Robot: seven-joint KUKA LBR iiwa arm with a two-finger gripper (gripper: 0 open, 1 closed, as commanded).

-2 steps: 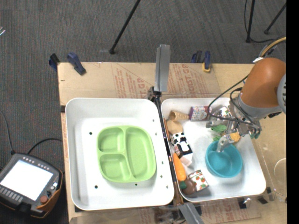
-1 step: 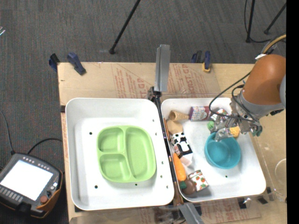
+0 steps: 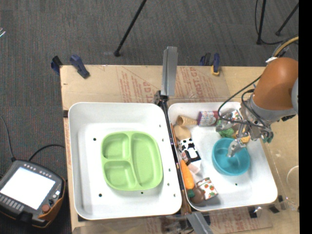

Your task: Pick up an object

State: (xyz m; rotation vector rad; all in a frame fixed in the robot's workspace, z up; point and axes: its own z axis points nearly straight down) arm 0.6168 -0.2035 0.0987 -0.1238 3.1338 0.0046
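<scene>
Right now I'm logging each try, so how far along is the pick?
Done: the arm has reached into the right bin, with the gripper low over the blue bowl. In hand: nothing I can see. Left: the grasp and lift. The carrot, the cow-print carton and the cone lie in that bin, and the green plate sits in the left bin.

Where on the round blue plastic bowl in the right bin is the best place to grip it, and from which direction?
Probably the round blue plastic bowl is best pinched at its thin upright rim, coming straight down from above, one finger inside and one outside. It sits upright and open-topped, too wide to span. The near rim looks free; the end effector hovers over its far side.
</scene>
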